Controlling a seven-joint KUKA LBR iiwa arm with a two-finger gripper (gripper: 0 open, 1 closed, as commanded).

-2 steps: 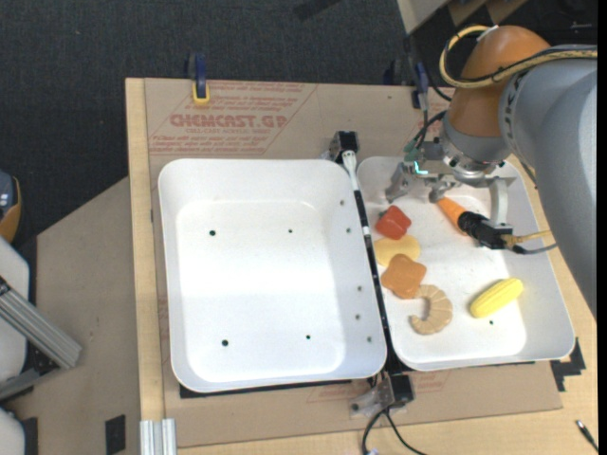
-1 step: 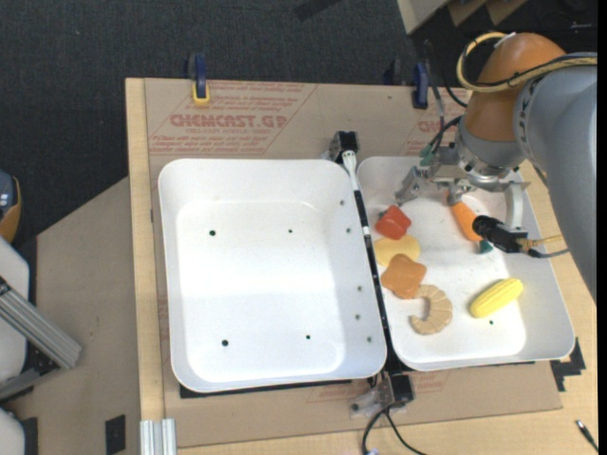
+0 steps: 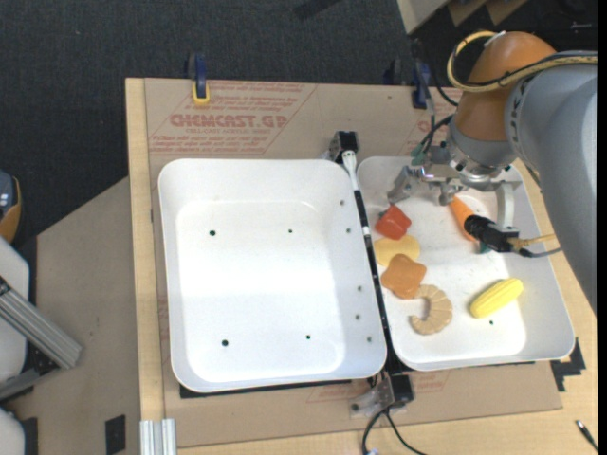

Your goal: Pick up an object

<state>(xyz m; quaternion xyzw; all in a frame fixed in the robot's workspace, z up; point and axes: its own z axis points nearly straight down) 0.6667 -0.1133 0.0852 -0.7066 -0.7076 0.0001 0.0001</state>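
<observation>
Arm [image 3: 545, 93] cut off at the right edge, hiding the right bin's [image 3: 541, 344] far corner. Board [image 3: 142, 159] printed "CHEMCAST GP". Gripper [image 3: 453, 186] blurred; finger state cannot be told. Corn [image 3: 496, 297], shrimp [image 3: 432, 311], carrot [image 3: 465, 211] partly covered.

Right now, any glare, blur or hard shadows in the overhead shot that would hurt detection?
Camera view: lighting even and soft; the shallow white left bin is bright but its black dots stay visible; small toys like the yellow corn cob and red block are sharp with faint shadows; the grey arm's gripper sits dim beneath the wrist, hard to read.
</observation>
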